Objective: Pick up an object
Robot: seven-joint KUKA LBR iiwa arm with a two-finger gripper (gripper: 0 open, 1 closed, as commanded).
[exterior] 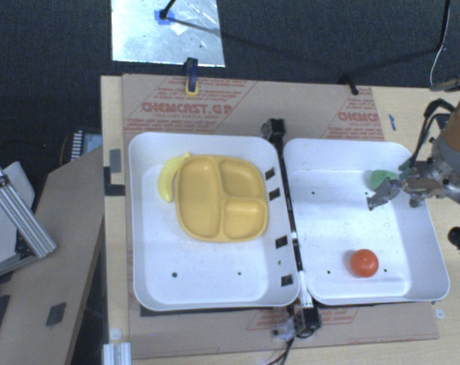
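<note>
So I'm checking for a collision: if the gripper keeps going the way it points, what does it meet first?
The gripper points left across the right bin. Its way looks free up to the divider, though height is unclear. The green object sits just beside it.

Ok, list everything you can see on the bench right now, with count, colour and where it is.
Bins: two, white, side by side on the bench.
Divided plate: one, yellow, three compartments, in the left bin.
Banana: one, yellow, in the left bin, tucked against the plate's left edge.
Round fruit: one, red-orange, maybe a tomato, in the right bin near its front.
Green object: one, green, in the right bin near its far right side, partly hidden by the hand.
Clamp: one, yellow and dark, at the bench's far edge.
Foil sheet: one, silvery, on the floor beyond the bench.
Hand: one, grey, over the right bin beside the green object.
</note>
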